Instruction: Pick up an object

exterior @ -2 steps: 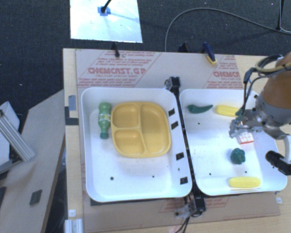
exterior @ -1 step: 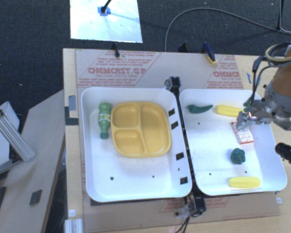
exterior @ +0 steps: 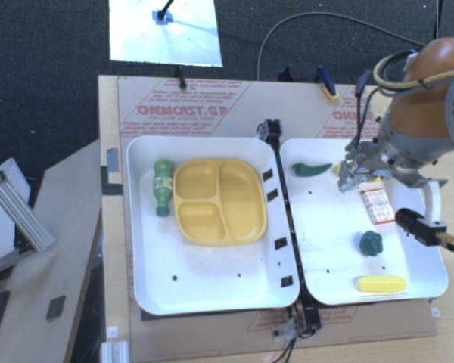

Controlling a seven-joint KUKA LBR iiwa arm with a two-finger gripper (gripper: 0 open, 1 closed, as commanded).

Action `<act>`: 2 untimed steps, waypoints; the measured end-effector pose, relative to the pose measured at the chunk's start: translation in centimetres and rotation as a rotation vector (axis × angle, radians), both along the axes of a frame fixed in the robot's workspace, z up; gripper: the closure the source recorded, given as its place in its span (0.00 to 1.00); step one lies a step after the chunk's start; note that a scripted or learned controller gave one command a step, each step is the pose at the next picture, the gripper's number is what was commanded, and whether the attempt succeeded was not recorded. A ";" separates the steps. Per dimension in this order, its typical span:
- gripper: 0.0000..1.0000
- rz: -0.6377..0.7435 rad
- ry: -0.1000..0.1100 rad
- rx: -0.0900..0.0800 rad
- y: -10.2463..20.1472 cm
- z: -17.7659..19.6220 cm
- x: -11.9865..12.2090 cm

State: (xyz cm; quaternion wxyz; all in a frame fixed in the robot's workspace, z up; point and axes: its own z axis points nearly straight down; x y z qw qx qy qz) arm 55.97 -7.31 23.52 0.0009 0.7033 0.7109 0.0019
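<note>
Arm (exterior: 427, 104) in from the right, orange band up top, bent low over the right bin (exterior: 325, 278); gripper (exterior: 349, 174) hanging at the bin's far side, just above the white floor; how it is set, I cannot tell from this angle, and nothing shows caught in it. Candidates in that bin: a green pepper (exterior: 311, 169) lying just left of the gripper, near but apart from it; a red-and-white packet (exterior: 377, 206) just right and nearer the camera; green broccoli (exterior: 371, 242) further toward the front; yellow corn (exterior: 380, 283) at the front edge, well apart from the gripper. Over in the left bin (exterior: 212, 293): a yellow tray (exterior: 219, 202) with three compartments, flat in the middle; a green bottle (exterior: 163, 187) lying beside the tray's left edge.
</note>
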 end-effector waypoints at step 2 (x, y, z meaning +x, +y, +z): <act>1.00 0.000 0.001 0.001 10.5 1.3 2.5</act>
